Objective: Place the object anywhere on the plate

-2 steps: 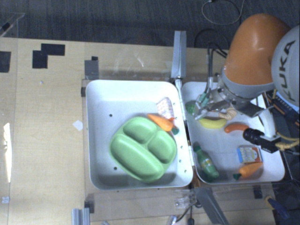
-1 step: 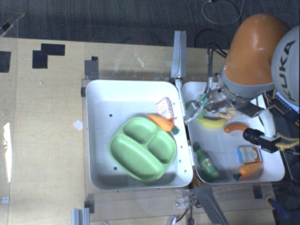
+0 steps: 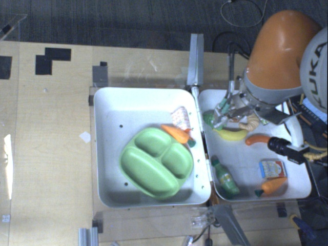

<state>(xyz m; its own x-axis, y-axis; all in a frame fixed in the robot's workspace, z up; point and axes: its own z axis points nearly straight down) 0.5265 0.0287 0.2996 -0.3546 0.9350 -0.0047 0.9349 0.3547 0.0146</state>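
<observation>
A green divided plate (image 3: 156, 162) lies in the left bin (image 3: 110, 137). An orange toy carrot (image 3: 177, 133) rests on the plate's upper right rim, touching a small white packet (image 3: 180, 116). My gripper (image 3: 226, 115) hangs low over the upper left part of the right bin (image 3: 302, 188). It is just above a yellow banana (image 3: 231, 135) and beside a green item (image 3: 209, 119). The arm's orange band (image 3: 279, 40) covers much of the wrist.
The right bin also holds a red-orange chili (image 3: 256, 139), a green bottle (image 3: 224, 177), a blue box (image 3: 270, 168) and a second carrot (image 3: 272, 186). A metal divider (image 3: 195, 60) stands between the bins at the back. Cables lie to the right.
</observation>
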